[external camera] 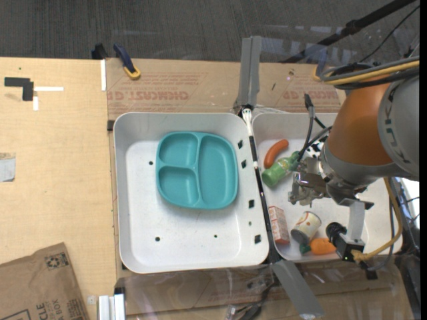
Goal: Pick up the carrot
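Orange plastic-looking carrot [323, 247] with a green top lies in the right bin [288, 253], below the gripper [305, 188] in view and well apart, just beside a small cup [307, 224]. Gripper opening: cannot tell. Likely light, stiff, smooth and slippery; grab across the mid-body, not the tapered end.

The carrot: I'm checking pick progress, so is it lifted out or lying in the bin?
Lying in the bin. The carrot rests in the right bin near its front wall, beside a paper cup.
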Robot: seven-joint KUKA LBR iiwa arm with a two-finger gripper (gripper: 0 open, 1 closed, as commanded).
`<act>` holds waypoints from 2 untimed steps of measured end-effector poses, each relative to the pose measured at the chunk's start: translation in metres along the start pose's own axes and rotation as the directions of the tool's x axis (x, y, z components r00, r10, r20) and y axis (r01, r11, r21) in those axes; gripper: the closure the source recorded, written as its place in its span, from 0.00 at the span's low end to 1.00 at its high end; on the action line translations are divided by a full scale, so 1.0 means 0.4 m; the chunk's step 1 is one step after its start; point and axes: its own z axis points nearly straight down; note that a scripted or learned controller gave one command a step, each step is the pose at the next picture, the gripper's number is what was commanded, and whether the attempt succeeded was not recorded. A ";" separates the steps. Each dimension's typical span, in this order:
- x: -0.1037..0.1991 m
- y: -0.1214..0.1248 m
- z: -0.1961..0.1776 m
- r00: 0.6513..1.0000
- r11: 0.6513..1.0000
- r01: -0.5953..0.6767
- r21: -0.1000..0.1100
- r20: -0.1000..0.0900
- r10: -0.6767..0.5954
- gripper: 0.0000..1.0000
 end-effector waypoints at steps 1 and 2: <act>0.103 -0.023 0.037 0.999 0.999 0.036 0.001 0.000 -0.036 1.00; 0.004 0.099 -0.137 0.985 0.985 0.172 -0.002 0.001 -0.172 1.00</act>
